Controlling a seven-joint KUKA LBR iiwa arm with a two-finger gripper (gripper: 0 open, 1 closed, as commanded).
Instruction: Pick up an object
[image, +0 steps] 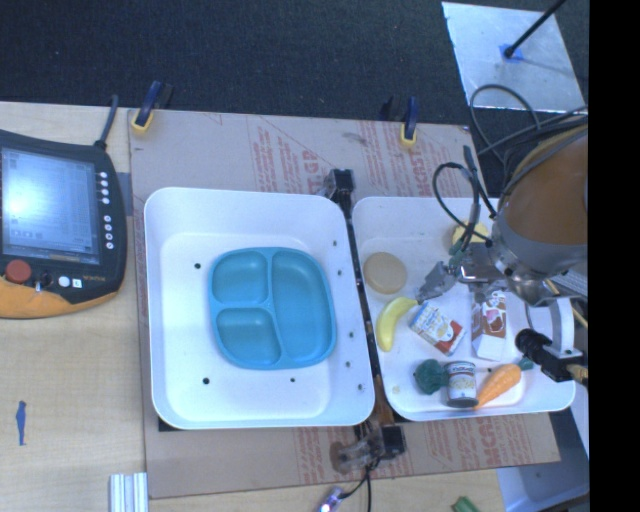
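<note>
Pincer (437, 283) hangs over the right bin (415, 225), its dark metal fingers slanting down toward the bin floor from the grey arm (540, 215) that reaches in on the right. Nothing sits between those fingers; whether they stand apart or together I cannot tell, since they blur into one dark shape.

Just below the pincer's tip lies a small red and white packet (436, 327), and beside that, to the left and below the pincer, a yellow banana (393, 320). Left of the pincer and a little above rests a round tan disc (385, 271). Right of and below the pincer stands a brown and white carton (492, 325). Further below the pincer, near the bin's front edge, sit a dark green lump (430, 376), possibly a toy broccoli, a small can (461, 383) and an orange carrot (499, 384), the can between the other two.

Well to the left of the pincer, the left bin (180, 230) holds a blue divided plate (271, 307). Far left of the pincer on the worktop (60, 400) rests a control pendant (55, 235) with a lit screen.
</note>
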